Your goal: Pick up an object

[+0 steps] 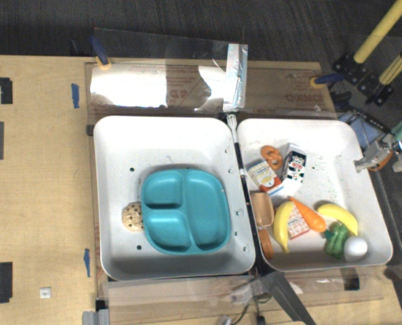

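The right bin holds a jumble of toy food. At its back sit an orange pretzel, a cow-patterned carton and a small white carton. Toward the front lie a brown hot dog, a yellow banana, a carrot over a red box, a second banana, green broccoli and a pale ball. My gripper hangs at the right bin's far right rim, apart from all of them, with the orange band just behind it.
The left bin carries a teal divided plate with a cookie beside its left edge. A clear plastic sheet stands behind the bins. A yellow pole and dark clamps stand at the back right.
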Robot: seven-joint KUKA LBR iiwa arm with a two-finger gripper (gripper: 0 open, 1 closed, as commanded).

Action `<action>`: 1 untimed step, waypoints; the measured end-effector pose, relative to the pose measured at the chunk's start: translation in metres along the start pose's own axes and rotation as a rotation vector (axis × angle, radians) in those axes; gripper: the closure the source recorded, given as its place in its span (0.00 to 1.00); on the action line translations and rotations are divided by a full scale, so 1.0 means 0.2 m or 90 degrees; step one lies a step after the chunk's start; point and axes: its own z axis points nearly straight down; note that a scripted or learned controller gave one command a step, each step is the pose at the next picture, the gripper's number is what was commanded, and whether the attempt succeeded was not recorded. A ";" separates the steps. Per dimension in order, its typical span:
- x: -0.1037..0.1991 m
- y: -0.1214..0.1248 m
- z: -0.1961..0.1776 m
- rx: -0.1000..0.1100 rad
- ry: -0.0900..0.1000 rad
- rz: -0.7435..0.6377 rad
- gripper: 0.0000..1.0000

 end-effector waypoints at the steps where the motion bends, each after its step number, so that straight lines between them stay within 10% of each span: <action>1: -0.01 -0.02 0.43 0.005 0.002 0.053 0.00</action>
